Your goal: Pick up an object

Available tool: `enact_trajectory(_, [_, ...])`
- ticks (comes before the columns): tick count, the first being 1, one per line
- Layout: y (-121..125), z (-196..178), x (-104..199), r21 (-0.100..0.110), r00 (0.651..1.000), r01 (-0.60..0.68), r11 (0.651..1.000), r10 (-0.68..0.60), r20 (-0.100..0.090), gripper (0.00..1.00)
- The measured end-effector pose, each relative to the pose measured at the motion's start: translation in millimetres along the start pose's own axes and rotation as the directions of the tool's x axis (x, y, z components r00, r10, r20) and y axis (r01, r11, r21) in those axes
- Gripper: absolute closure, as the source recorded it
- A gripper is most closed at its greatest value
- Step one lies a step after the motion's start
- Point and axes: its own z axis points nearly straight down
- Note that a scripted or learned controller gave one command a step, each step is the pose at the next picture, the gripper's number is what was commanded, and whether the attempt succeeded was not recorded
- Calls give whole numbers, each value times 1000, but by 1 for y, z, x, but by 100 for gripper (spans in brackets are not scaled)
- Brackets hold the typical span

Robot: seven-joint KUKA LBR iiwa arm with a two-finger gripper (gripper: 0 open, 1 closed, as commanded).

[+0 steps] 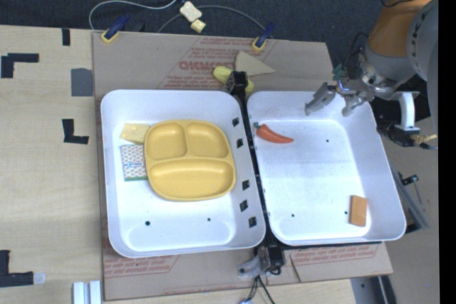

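The orange chili lay in the right bin at ten o'clock, long axis four-to-ten, stem toward ten. The gripper hovered at one o'clock, fingers apart, empty.

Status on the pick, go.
Tool open, nothing between fingers, over right bin's far edge. Red pepper nearest, near the divider; orange block in near right corner. Nothing blocking either.
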Motion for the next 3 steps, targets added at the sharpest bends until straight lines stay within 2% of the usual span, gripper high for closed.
enact_trajectory(1, [1,104,54,-3,1000,5,1000,-5,4,0])
enact_trajectory(2, [-68,97,71,-17,1000,-10,1000,10,18,0])
enact_trajectory(3, [-24,-5,141,-14,1000,8,1000,-8,-2,0])
